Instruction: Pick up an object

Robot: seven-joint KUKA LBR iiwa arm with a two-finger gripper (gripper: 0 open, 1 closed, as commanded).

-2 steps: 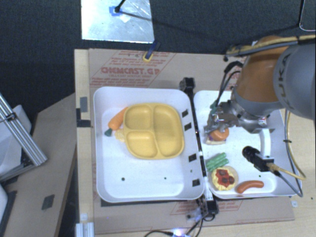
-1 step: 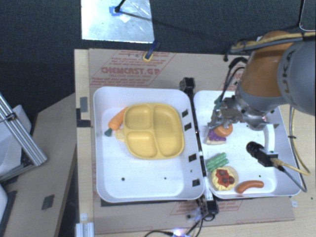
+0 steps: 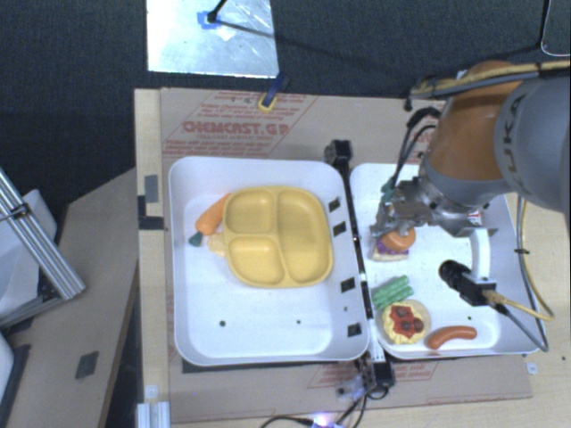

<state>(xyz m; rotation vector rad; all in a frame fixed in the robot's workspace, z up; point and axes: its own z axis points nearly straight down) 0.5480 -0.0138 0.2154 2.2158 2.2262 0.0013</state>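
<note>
Burger (image 3: 393, 242) lies in the right bin (image 3: 500, 341), directly under the gripper (image 3: 390, 224); finger state cannot be told. No lift evident: grasp and raise remain. Beans (image 3: 391, 290), pizza (image 3: 406, 321), sausage (image 3: 451, 335) lie nearby

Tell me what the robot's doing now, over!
Gripper low in right bin, over the orange-and-purple toy. Grasp not confirmed. Green beans, pizza, sausage lie close by.
</note>
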